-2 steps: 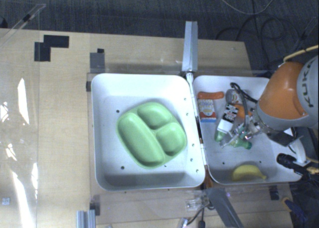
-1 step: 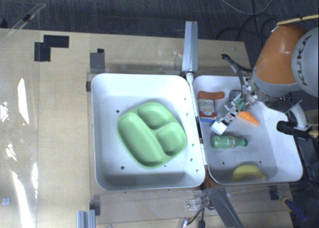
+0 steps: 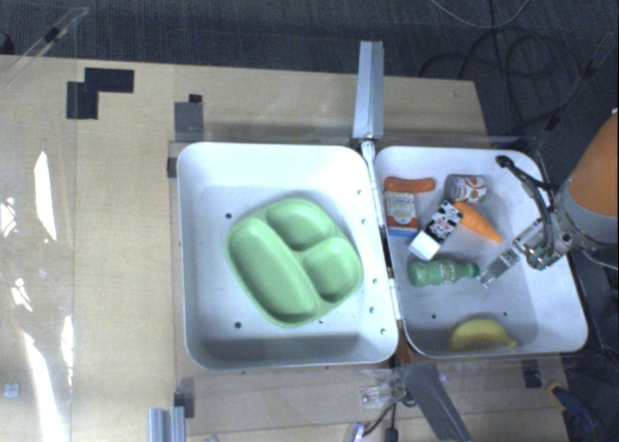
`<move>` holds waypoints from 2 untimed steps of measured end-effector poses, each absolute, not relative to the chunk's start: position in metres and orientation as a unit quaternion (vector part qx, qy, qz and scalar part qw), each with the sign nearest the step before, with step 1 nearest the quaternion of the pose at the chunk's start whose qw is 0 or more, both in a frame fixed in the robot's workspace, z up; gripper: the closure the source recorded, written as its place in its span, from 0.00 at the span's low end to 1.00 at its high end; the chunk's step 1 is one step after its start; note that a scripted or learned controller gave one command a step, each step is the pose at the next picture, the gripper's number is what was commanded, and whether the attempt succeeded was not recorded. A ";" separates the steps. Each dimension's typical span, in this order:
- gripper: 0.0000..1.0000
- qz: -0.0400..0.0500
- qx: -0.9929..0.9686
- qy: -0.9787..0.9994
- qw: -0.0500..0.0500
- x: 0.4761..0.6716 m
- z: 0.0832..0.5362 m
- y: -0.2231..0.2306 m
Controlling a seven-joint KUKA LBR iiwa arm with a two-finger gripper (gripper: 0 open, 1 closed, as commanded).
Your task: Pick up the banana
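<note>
A green divided plate [image 3: 293, 259] is seen in the left bin [image 3: 198, 237]. In the right bin [image 3: 571, 324], a snack packet [image 3: 403, 206], a green bottle [image 3: 440, 272] and a carrot [image 3: 477, 222] are found; the banana [image 3: 482, 335] lies near its front edge. The gripper [image 3: 505, 264] is poised beside the bottle, nothing held; whether its jaws are spread cannot be told.

Bins [image 3: 280, 164]: smooth white plastic, faint sheen. Green tray [image 3: 295, 261] inside left bin: glossy moulded plastic. Bench [image 3: 116, 237] around bins: pale matt wood. Post [image 3: 368, 92] behind bins: brushed metal.
</note>
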State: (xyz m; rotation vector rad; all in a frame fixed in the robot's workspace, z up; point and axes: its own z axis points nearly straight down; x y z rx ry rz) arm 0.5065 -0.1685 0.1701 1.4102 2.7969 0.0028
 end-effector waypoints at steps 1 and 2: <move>0.00 0.001 0.388 0.922 0.005 0.490 0.092 -0.153; 0.00 0.001 0.388 0.922 0.005 0.490 0.092 -0.153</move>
